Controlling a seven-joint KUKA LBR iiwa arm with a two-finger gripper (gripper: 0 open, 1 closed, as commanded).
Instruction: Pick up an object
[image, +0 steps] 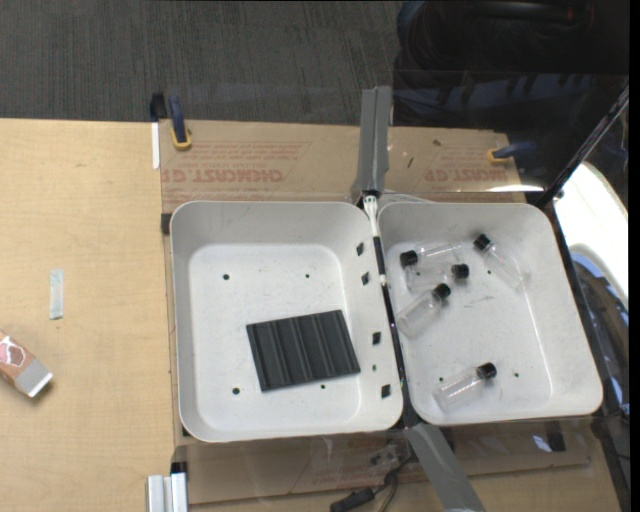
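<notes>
A dark grey ribbed rectangular pad (302, 349) lies flat in the left bin (200, 235), toward its front middle. The right bin (560, 300) holds several clear plastic vials with black caps: one (432, 255) near its back left, one (500, 258) at the back middle, one (424, 307) left of centre, and one (466, 382) near the front.
The two white bins stand side by side on a brown cardboard sheet (260, 165). A grey metal bar (375, 135) rises behind the seam between the bins. On the wooden bench to the left lie a small grey strip (56, 295) and a red-and-white block (22, 367).
</notes>
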